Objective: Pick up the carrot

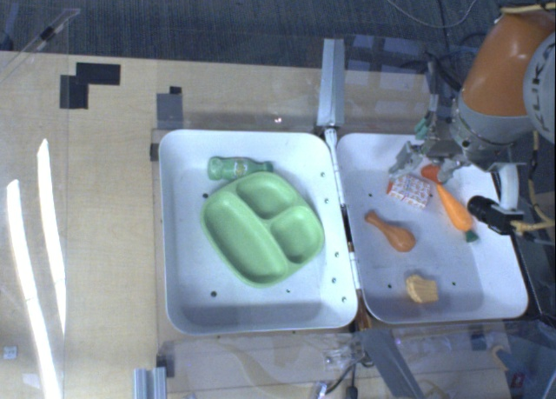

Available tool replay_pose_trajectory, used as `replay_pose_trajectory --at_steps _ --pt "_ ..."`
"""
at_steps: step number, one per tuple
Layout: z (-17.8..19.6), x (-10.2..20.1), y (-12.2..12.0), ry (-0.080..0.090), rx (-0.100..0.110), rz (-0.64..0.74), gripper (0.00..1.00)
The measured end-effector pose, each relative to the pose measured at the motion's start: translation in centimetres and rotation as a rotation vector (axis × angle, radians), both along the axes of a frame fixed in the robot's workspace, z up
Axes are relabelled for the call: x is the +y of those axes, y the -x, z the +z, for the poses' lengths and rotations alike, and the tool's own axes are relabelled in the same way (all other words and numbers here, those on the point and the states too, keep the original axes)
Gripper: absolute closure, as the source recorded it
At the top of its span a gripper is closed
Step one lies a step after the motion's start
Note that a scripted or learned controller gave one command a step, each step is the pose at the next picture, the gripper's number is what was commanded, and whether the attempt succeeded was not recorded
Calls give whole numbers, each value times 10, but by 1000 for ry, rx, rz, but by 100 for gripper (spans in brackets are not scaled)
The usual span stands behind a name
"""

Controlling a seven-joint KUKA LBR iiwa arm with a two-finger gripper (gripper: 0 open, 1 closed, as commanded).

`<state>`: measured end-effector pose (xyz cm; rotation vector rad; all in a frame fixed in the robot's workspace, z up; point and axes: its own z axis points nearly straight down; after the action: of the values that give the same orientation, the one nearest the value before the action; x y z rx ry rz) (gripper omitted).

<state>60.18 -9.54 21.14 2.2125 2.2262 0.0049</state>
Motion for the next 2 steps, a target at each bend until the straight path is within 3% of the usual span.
replay_pose_trajectory --at_steps 1,2 --pt "-49 -61 14 0 0 -188 0" --pt "-112 -96 12 0 -6 -240 0"
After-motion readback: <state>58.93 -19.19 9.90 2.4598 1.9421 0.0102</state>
